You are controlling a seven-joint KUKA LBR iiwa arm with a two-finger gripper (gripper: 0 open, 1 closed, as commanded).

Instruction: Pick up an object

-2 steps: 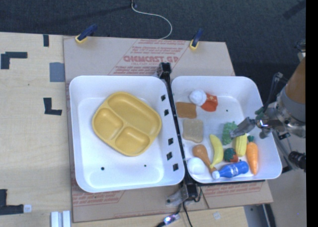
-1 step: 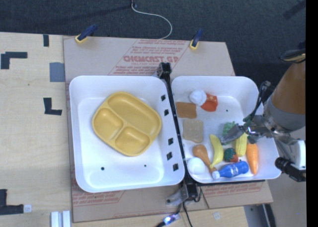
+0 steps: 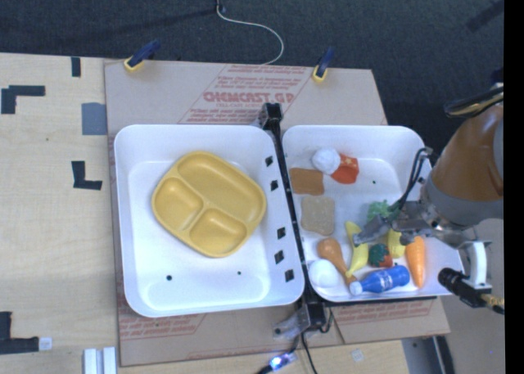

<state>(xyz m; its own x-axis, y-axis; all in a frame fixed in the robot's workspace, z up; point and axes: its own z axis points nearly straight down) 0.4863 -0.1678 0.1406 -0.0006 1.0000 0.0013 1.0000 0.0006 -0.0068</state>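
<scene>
The right bin (image 3: 393, 137) holds a pile of toy food. A green leafy piece (image 3: 379, 210) lies near its right side, and my gripper (image 3: 379, 226) hangs low right over it, reaching in from the right. Just below the gripper are a yellow banana (image 3: 358, 251), a small green and red piece (image 3: 379, 254), an orange carrot (image 3: 416, 260) and a blue bottle (image 3: 383, 280). Whether anything is held is hidden by the gripper body.
A white ball (image 3: 326, 159), a red-orange piece (image 3: 347, 170), a brown slice (image 3: 306, 181), a tan slice (image 3: 318, 216), a drumstick (image 3: 331, 250) and a white egg (image 3: 324, 273) fill the right bin's left half. A yellow divided plate (image 3: 210, 202) lies in the left bin (image 3: 139, 282).
</scene>
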